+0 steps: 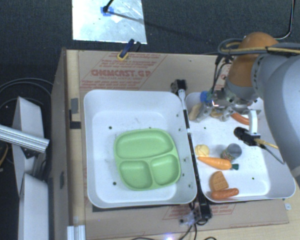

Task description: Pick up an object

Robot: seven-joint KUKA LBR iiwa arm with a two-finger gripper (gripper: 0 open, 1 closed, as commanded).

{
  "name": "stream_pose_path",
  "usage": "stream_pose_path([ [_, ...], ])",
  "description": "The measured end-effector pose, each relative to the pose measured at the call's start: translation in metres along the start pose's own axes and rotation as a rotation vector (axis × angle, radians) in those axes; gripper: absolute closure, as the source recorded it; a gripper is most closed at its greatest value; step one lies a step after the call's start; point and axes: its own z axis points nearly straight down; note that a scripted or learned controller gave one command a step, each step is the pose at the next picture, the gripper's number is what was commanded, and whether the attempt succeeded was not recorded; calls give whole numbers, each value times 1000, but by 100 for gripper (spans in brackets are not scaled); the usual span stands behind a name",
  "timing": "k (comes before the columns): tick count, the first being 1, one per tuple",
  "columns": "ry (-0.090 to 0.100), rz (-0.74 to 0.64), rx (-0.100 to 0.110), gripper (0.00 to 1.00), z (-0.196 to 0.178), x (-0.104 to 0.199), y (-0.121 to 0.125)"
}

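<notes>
Here the arm reaches in from the right of the frame, and its end effector is down at the upper edge of the right bin, low over the bin floor. Whether it is wide or narrow I cannot tell, for the wrist hides it from above, and nothing can be made out in its grip.

The loose things lie in that right bin: a carrot near the middle, a pale yellow piece just above it, a grey round piece beside that, a brown bread-like piece and a sausage towards the lower edge. A beige piece and an orange piece lie right beside the end effector, one on each side.

The left bin carries a green divided plate.

I judge this to be the grasp step: the descent looks finished, with no object yet secured. The next move calls for closing on whichever piece sits beneath, then lifting straight up, clear of the bin wall and the neighbouring pieces.
</notes>
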Motion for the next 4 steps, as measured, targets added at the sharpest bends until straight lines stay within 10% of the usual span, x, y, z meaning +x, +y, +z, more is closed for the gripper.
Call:
stream_pose_path([
  [1, 0, -2, -36, 0, -66, -25, 5],
  [2, 1, -1, -37, 0, -5, -12, -11],
  [3, -5, 2, -44, 0, -5, -2, -79],
  [4, -15, 4, -54, 100, -17, -7, -77],
])
